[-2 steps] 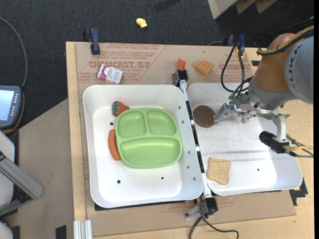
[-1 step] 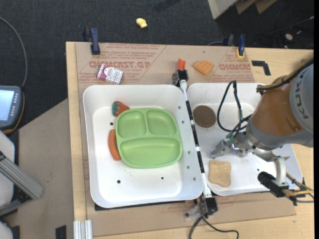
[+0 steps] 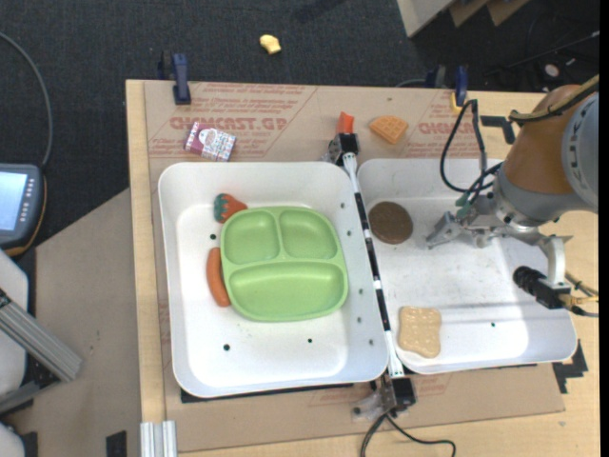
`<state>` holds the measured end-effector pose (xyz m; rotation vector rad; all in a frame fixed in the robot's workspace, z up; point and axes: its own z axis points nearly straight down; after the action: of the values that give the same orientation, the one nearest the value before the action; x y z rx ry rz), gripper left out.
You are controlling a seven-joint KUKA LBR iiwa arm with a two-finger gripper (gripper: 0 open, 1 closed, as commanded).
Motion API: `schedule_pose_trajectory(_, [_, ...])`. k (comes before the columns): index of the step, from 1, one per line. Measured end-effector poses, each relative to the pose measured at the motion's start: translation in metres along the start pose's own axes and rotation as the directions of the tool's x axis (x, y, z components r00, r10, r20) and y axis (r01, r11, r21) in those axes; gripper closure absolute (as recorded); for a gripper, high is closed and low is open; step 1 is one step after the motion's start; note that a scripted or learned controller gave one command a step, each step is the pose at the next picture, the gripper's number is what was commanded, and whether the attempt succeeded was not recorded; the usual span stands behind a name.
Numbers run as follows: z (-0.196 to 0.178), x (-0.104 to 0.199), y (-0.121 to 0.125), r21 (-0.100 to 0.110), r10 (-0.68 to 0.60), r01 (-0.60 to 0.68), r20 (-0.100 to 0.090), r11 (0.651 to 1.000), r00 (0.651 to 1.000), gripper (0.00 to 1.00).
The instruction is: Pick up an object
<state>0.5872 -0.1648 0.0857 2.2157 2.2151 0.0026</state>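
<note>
Arm: the grey arm with its orange band (image 3: 544, 155) enters from the right edge of the frame and bends over the right bin.
Jaws: the gripper (image 3: 440, 234) hangs low in the upper part of the right bin, its metal fingers (image 3: 436, 231) pointing toward frame left; they look slightly spread with nothing between them.
Brown disc: a round, flat, dark brown piece (image 3: 390, 222) lies on the floor of the right bin near its upper left corner, just left of the gripper and apart from it.
Cracker: a pale tan, speckled, roughly square piece (image 3: 419, 331) lies in the lower left corner of the right bin (image 3: 495, 303), well apart from the gripper.
Left bin: the left bin (image 3: 190, 341) carries a green divided plate (image 3: 283, 263) with three compartments; an orange carrot-like piece (image 3: 217, 278) lies against its left side and a small red and green piece (image 3: 228, 207) sits at its upper left.
Table: above the bins on the table (image 3: 276, 112) lie a waffle-like orange square (image 3: 388, 129) and a small pink and white packet (image 3: 209, 141).
</note>
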Motion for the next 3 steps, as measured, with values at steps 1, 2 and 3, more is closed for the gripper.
schedule_pose_trajectory(1, [-0.051,-0.034,0.06,-0.003,-0.002,0.002,0.001,1.0,1.0,0.0])
schedule_pose_trajectory(2, [-0.076,0.009,0.001,0.01,-0.001,0.001,-0.007,1.0,1.0,0.0])
schedule_pose_trajectory(3, [-0.039,0.074,0.024,0.01,-0.006,0.006,-0.008,1.0,1.0,0.0])
